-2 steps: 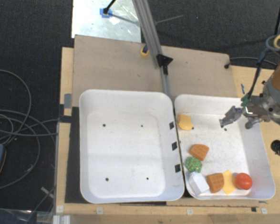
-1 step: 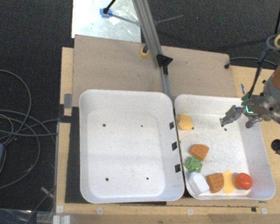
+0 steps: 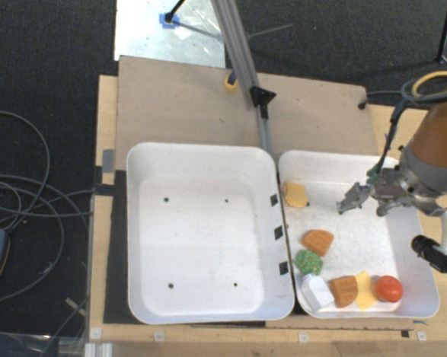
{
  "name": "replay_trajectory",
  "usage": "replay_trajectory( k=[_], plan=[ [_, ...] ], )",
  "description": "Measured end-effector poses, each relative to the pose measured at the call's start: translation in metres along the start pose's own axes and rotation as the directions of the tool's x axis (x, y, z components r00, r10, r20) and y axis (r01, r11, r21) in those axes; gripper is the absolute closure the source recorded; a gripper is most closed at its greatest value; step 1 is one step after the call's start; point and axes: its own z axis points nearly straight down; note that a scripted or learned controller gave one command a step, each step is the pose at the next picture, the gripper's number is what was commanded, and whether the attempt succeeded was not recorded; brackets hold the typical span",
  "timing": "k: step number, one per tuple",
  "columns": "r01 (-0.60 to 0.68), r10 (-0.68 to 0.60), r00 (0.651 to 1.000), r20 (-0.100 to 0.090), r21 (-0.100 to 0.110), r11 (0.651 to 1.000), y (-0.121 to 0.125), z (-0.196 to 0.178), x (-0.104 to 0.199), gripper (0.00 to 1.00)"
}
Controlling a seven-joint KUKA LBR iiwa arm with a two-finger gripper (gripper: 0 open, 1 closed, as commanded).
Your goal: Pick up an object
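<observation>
Overhead, the end effector (image 3: pixel 368 199) hangs over the upper part of the right bin (image 3: pixel 339 168) with its fingers spread apart and nothing between them. Nearest it, a yellow piece (image 3: pixel 296 194) lies to its left against the bin's left wall, while an orange wedge (image 3: pixel 318 241) and a green sprig (image 3: pixel 308 261) lie below and left of it. Well below it, along the bin's near edge, sit a white block (image 3: pixel 317 291), a brown wedge (image 3: pixel 344 290), a yellow slice (image 3: pixel 366 292) and a red tomato (image 3: pixel 388 288), close together; the left bin (image 3: pixel 204 234) sits beside on the desk (image 3: pixel 183 102).
</observation>
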Motion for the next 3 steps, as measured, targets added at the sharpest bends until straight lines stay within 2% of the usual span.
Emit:
replay_trajectory(
  k=[1, 2, 3],
  plan=[
    [0.0, 0.0, 1.0, -0.001, 0.001, 1.0, 0.003, 0.063, 0.001, 0.0],
    [0.0, 0.0, 1.0, -0.002, -0.008, 1.0, 0.005, 0.111, 0.002, 0.0],
    [0.0, 0.0, 1.0, 0.002, -0.02, 1.0, 0.008, 0.096, 0.001, 1.0]
  ],
)
